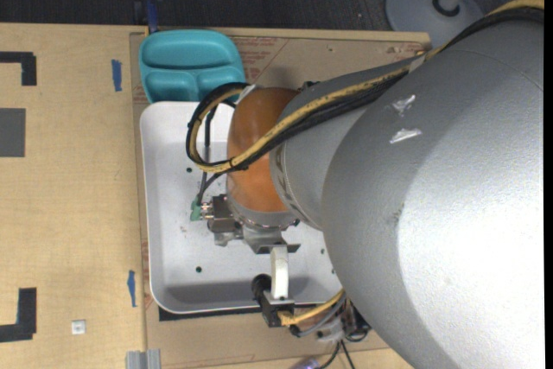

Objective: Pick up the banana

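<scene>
The hand [244, 229] hangs low over the white bin [164, 212], tucked beneath the wrist. From this slant I cannot tell how far open it is or whether it has hold of anything. Just above it sits the orange band [255, 151], and a loop of black and yellow cable [202, 132] bulges out beside the band, over the bin floor. Where the banana lies I cannot tell either; it may be hidden under the hand or under the grey arm [432, 186], which covers the whole side of the bin behind the hand. That is the main risk as I judge it: with the target unconfirmed, the hand may close on bare plastic, or clip the fruit off-centre so that it rolls or slips out on the lift. Pressing down too far could jam the hand against the bin floor. The slack cable could also snag as the wrist turns. Beyond the far rim from the hand, a teal moulded object [190, 65] rests against the bin's edge, close enough that a wide swing might nudge it. The tan worktop [69, 186] stretches well past the bin.
</scene>
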You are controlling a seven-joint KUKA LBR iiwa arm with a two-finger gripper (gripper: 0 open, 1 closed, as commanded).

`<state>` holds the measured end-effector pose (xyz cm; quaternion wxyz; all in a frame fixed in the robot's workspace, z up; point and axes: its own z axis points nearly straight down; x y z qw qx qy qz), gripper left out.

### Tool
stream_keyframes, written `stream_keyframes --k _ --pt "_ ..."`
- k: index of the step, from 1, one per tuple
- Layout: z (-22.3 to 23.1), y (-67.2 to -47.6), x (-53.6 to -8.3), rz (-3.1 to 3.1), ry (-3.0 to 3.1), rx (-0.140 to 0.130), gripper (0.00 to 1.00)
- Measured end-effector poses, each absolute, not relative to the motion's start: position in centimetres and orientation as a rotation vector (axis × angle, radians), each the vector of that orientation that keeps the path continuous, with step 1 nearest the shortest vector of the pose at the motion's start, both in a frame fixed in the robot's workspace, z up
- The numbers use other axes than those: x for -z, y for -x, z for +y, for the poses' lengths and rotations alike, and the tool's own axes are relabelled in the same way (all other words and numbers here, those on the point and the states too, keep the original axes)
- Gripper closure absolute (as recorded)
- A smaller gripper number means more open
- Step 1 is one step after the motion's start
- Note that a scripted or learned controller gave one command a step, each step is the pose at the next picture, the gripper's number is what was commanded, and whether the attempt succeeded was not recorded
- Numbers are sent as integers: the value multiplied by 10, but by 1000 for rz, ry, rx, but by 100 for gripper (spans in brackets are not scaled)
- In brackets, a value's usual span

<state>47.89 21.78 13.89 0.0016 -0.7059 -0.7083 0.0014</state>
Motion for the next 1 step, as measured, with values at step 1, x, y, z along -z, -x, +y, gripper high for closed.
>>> stream_keyframes --k 1 --pt "218 -479 -148 -2224 2215 -5 100"
